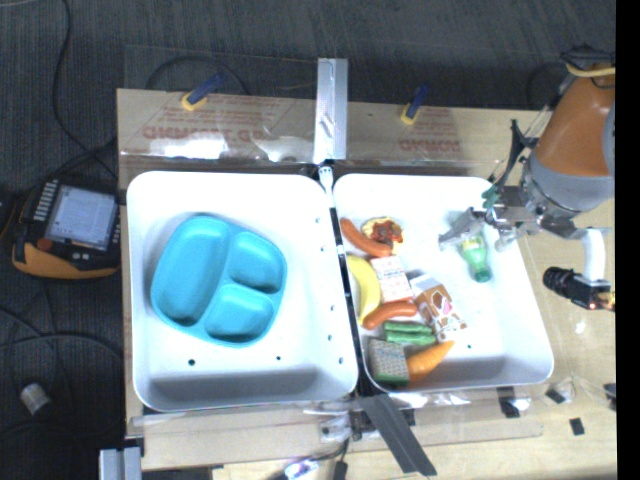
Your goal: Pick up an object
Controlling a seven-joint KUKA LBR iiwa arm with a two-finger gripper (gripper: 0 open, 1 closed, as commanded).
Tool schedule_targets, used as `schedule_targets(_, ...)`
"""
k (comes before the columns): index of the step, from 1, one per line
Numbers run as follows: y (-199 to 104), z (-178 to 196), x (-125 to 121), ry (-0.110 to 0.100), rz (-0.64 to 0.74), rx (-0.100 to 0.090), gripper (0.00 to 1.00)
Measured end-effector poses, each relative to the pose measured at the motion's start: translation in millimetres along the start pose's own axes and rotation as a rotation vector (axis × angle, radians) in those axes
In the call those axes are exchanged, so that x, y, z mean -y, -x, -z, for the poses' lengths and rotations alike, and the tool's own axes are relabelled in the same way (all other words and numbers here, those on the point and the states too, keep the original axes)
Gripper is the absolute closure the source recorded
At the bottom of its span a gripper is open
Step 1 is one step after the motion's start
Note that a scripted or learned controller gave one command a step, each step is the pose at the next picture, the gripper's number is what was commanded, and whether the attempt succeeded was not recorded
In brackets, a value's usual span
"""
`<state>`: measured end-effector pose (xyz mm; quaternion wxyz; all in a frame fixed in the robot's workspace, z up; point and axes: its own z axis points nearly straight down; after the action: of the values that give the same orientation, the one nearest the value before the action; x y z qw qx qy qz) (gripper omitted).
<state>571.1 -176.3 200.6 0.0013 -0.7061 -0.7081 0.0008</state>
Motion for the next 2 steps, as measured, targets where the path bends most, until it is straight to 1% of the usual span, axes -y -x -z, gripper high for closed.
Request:
schedule_targets(1, -15, -111, 35, 0.012, 0.298, 0.004, 0.0)
schedule_targets(2, -16, -100, 32, 0.018, 0.299, 0.004, 1.0)
